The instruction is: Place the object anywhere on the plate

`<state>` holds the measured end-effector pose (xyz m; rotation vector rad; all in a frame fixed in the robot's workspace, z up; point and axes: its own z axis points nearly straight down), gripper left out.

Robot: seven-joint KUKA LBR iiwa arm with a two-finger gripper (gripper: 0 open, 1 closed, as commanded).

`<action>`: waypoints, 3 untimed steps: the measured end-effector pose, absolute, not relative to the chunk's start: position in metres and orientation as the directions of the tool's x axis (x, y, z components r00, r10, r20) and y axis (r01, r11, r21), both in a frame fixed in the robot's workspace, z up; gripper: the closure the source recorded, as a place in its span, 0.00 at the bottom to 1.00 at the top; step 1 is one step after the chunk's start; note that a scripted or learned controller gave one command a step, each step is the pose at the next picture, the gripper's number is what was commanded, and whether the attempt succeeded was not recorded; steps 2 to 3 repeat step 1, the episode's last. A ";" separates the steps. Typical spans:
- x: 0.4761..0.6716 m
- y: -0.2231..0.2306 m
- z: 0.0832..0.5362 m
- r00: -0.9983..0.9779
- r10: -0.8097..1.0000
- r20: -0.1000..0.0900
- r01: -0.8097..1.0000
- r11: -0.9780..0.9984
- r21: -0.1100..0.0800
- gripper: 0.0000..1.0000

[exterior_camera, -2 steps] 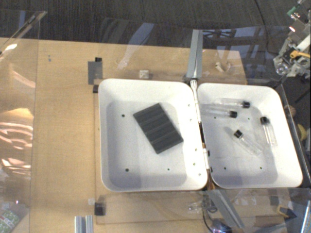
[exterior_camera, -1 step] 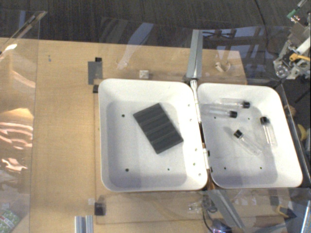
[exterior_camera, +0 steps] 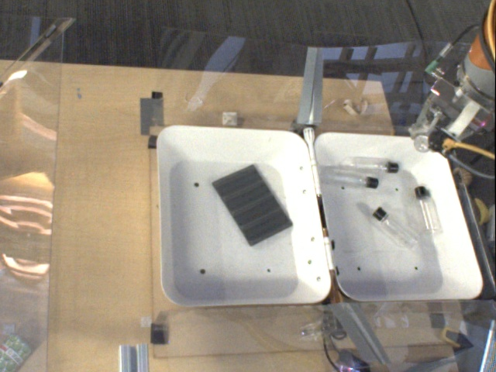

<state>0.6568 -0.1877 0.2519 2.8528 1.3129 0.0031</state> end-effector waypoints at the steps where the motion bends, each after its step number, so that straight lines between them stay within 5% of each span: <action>1: 0.664 -0.190 0.289 0.755 0.656 0.001 0.656 -0.755 0.001 1.00; 3: 0.664 -0.190 0.289 0.755 0.656 0.001 0.656 -0.755 0.001 1.00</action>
